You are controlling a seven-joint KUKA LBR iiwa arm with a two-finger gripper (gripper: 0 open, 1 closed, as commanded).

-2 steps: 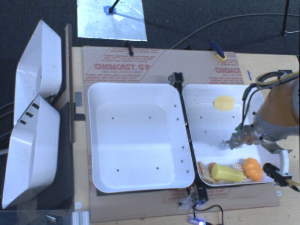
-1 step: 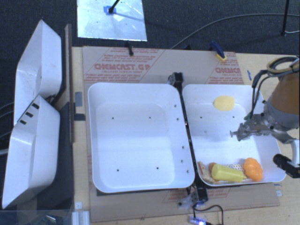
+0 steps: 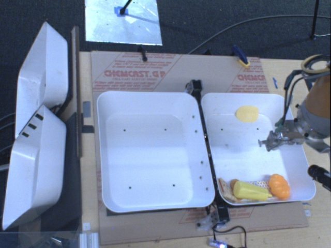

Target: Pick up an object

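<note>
Objects lie apart from the gripper point(image 3: 270, 142) in the right bin point(image 3: 227, 154): a yellow disc point(image 3: 247, 113) near the far edge, an orange ball point(image 3: 279, 186) in the near right corner. Its fingers' state I cannot tell.

a robotics lab or test cell, not a home. a plywood bench point(image 3: 170, 66) carries two plain white bins point(image 3: 150, 149) side by side on a protective-film sheet printed "chemcast gp". loose cables point(image 3: 243, 27) trail over dark carpet at the far side, spare white bins point(image 3: 39, 138) are stacked on the left, and a grey industrial arm point(image 3: 315, 112) reaches in from the right.
</note>
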